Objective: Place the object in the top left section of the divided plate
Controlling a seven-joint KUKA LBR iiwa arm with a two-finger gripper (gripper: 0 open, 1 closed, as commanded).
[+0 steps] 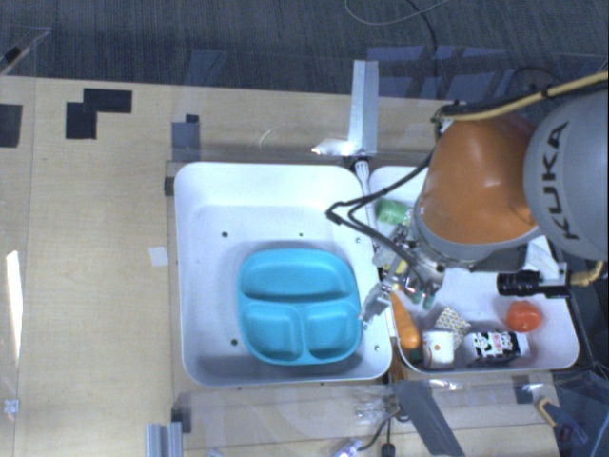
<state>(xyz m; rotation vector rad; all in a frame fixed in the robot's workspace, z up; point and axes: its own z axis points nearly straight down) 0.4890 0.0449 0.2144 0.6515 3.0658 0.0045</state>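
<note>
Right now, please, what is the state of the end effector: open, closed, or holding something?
End effector: cannot be told; it hangs at the blue divided plate's right rim.

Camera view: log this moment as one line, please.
arm: over right bin | gripper: at bins' shared edge, beside divided plate | carrot: in right bin

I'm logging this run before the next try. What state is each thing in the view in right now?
divided plate: blue, flat in the left bin, nothing in its sections.
left bin: holds the plate.
right bin: holds several small items.
carrot: lying in the right bin by its left wall.
black-and-white bottle: on its side.
red item: resting in the right bin.
gripper: low over the wall between the bins.
</note>
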